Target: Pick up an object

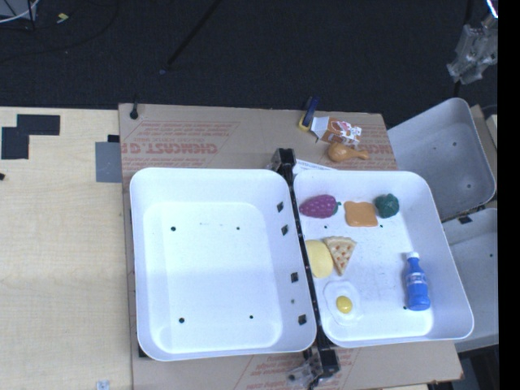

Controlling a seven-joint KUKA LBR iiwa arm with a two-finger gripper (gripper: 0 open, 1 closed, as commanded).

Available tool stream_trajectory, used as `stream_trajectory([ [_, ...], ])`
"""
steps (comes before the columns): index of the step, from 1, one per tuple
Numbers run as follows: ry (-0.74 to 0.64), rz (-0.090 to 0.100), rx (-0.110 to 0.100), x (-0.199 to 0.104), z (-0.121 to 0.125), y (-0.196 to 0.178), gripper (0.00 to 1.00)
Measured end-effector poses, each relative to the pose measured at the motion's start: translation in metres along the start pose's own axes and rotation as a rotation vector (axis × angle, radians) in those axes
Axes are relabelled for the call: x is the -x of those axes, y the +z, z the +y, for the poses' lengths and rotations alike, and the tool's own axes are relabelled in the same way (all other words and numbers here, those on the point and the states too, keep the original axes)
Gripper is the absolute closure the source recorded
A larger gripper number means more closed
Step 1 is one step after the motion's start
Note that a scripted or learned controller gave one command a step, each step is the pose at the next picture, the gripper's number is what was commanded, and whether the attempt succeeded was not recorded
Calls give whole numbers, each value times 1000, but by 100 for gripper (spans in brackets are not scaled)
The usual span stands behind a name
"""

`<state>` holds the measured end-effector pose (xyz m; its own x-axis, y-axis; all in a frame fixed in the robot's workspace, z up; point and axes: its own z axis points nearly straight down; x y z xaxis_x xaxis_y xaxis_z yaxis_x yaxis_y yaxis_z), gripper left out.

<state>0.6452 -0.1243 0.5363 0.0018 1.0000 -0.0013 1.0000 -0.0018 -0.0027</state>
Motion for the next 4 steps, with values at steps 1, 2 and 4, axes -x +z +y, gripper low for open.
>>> stream_trajectory([
  [1,-1,1,0,3,-1,-1,100],
  [2,0,1,-1,8,-3,-1,100],
  [4,1,1,1,21,-1,-1,100],
])
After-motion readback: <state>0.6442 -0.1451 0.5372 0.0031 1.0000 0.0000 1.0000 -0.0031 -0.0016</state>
